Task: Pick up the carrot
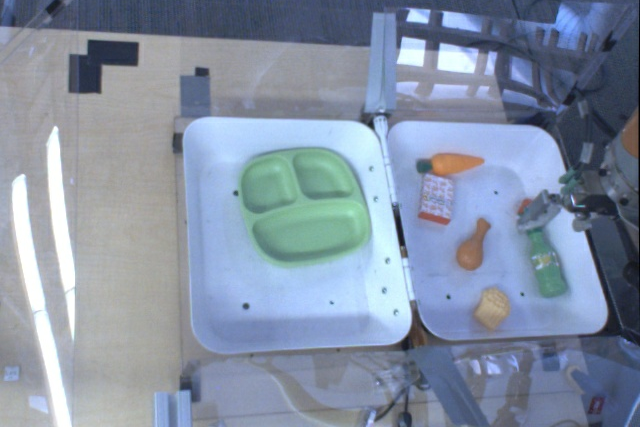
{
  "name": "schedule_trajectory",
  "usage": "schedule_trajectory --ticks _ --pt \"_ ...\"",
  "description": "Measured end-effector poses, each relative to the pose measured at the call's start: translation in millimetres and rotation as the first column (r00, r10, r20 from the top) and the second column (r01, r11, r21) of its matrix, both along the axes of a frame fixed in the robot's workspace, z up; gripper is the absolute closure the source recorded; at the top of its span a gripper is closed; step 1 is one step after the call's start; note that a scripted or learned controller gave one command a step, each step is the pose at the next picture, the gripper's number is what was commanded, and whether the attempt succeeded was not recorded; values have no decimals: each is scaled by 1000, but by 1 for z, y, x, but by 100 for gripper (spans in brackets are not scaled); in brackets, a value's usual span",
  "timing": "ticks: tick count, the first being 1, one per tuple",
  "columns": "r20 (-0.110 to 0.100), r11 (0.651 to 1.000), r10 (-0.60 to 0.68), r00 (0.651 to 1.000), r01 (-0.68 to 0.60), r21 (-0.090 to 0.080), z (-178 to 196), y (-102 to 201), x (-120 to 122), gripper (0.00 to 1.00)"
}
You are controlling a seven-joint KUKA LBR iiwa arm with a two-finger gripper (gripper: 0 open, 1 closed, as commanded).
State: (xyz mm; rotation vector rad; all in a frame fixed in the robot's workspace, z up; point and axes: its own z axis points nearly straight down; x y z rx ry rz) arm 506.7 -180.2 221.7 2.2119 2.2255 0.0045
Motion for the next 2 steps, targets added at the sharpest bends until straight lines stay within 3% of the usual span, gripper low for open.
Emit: schedule_trajectory --ticks 1,2 --pt "1 990 -140 990 140 1 -129 58 45 0" --pt "6 990 -140 990 140 3 -117 59 47 100"
